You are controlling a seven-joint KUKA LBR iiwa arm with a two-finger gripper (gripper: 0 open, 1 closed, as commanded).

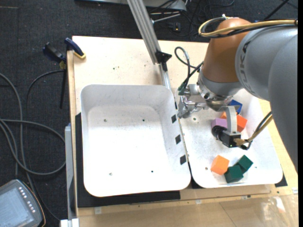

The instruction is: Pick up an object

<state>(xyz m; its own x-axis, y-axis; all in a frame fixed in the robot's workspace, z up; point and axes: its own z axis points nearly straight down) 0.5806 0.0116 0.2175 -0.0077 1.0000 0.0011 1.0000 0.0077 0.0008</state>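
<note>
Hovering over the right bin [203,150] with gripper [188,105] state impossible to tell, orange block [220,164] untouched, pickup not yet evident.

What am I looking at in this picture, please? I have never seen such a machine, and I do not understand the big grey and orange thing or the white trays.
The big grey and orange thing is a robot arm, reaching in from the right. One camera, fixed above the bench, looks down at a slant. At the arm's end is its gripper, over the right bin, close to the edge next to the left bin. In the right bin lie small blocks: an orange cube, two green blocks beside it, and a purple block partly behind the robot. I cannot tell whether the gripper holds anything.
</note>
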